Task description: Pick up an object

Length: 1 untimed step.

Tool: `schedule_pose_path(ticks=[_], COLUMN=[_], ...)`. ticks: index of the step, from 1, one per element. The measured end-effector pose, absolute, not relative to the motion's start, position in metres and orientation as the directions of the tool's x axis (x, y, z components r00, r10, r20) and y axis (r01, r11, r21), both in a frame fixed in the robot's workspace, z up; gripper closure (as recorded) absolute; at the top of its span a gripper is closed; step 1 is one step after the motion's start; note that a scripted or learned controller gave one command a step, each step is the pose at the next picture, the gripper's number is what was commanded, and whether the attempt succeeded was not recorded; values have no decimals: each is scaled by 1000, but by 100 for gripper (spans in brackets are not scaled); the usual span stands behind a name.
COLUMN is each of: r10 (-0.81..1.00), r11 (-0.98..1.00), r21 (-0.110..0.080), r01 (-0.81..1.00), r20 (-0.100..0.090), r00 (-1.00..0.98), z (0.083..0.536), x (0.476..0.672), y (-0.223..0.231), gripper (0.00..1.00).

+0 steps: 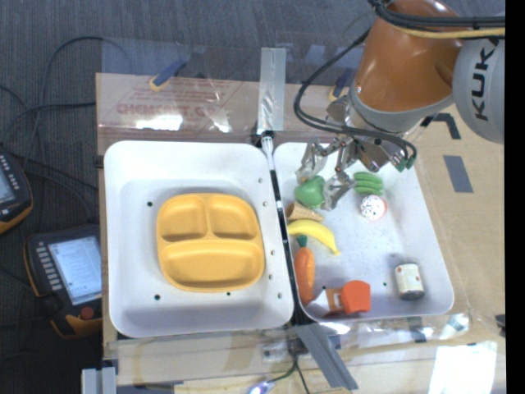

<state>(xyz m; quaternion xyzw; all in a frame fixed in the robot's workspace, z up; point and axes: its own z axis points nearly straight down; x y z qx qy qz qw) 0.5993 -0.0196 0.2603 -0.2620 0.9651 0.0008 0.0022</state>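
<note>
Gripper [328, 173] low in right bin [426, 220], near its far-left corner, fingers spread around green round object [310, 193], not yet lifted. Banana [316, 234] just beside, toward near edge; carrot [305, 273] below it along left wall. Orange block [354, 297] at near edge. Yellow divided plate [211, 240] in left bin [131, 179].
</note>
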Motion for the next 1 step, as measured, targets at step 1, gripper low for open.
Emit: schedule_pose_path(ticks=[1], r10=[-694], r11=[720], r21=[-1], r01=[-694], r20=[-5], r00=[-720], z=[248], x=[669], y=[-36], gripper=[100])
